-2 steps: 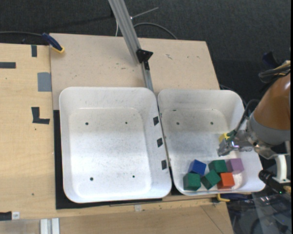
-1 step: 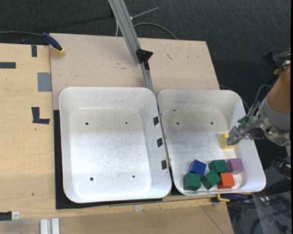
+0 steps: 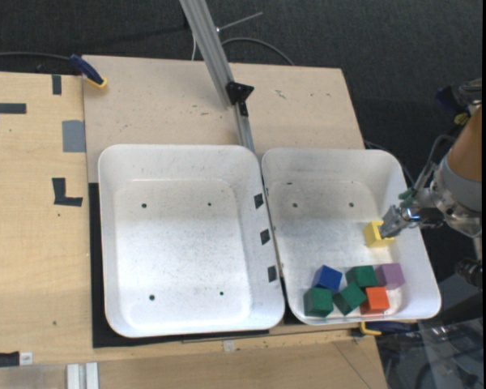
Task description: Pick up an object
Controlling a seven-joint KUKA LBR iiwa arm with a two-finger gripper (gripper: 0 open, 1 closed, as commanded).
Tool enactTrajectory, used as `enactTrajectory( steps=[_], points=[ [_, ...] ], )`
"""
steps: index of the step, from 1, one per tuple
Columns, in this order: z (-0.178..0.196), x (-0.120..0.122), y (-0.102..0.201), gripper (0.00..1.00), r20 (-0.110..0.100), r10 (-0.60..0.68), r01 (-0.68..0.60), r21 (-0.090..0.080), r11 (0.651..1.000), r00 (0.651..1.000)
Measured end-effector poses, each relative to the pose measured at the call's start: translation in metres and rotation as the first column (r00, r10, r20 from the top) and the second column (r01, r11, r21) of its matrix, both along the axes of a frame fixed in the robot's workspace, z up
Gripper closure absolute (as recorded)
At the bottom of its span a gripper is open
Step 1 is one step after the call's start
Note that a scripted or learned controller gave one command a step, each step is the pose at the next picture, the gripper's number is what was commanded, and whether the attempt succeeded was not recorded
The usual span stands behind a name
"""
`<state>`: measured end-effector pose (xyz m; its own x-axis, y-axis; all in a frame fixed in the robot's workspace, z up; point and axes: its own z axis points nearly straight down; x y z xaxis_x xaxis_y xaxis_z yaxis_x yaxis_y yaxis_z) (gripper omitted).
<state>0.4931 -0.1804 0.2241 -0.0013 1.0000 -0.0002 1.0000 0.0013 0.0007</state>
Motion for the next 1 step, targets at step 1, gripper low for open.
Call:
enactTrajectory(
  steps=[1],
  points=[
    [0.0052, 0.0160, 0.0428, 1.00, -0.001, 0.005, -0.005, 0.002, 1.000, 1.000]
  ],
)
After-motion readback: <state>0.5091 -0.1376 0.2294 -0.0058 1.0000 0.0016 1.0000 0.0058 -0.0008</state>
